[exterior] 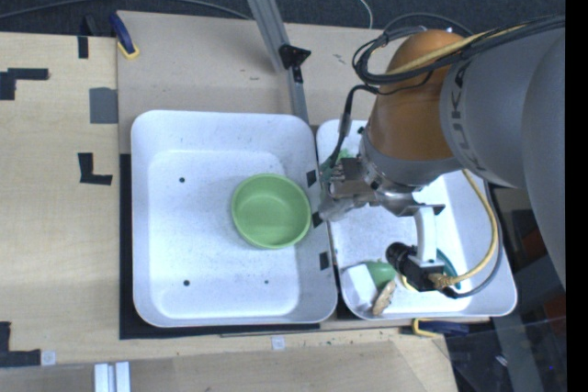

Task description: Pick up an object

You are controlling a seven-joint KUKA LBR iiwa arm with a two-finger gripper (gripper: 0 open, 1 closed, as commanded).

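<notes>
Hanging over the inner wall of the right-hand bin (501, 294), the jaws hide beneath the wrist — open or shut cannot be told. Just beside them, in the left-hand bin (165, 142), sits a green bowl (270, 211).

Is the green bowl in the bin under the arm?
No, the green bowl sits in the left bin; the arm hangs over the right bin.

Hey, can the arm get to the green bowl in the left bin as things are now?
Probably yes. The green bowl lies alone in the left bin, open side up, with nothing over it. The hand hangs close beside the bowl, near where the left bin meets its neighbour.
</notes>
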